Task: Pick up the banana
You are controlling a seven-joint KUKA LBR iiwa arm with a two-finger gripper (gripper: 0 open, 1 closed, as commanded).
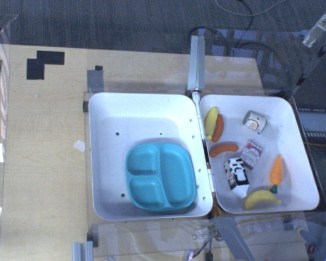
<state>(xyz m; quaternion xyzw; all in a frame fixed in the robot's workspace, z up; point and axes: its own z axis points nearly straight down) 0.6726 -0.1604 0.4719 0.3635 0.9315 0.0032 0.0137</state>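
**Banana Untouched, Pick Not Begun**

Nearest the camera, the banana lay at the front edge of the right bin, just beside the carrot and the black-and-white carton. A second yellow piece rested against a sausage near the divider. Across it, the left bin held a blue tray. Whether the end effector was apart or together could not be told. By these signs, approach, grasp and lift were all left to do.

A robotics lab: white bins on a wooden bench, loose cables.
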